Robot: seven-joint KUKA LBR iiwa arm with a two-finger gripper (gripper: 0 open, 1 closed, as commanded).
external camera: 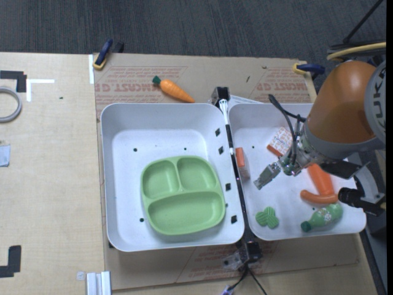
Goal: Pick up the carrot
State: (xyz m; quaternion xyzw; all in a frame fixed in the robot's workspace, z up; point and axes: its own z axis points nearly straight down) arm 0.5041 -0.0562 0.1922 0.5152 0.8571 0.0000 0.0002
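A single carrot (174, 90), orange with a green top, lies on the brown cardboard (202, 75) above the left bin's (116, 183) upper rim, upper centre of the frame, outside both bins. One green three-compartment plate (183, 194) sits in that left bin. In the right bin (288, 226) are two orange sausage-like pieces (319, 186), one green bottle (322, 217), one small green leafy toy (266, 217), one small orange block (240, 157) near the dividing rim and a crumpled packet (280, 141). The gripper (268, 176) hangs over the right bin, well apart from the carrot; whether its claw is released or clenched cannot be told. The arm's orange band (344, 100) hides part of the right bin.
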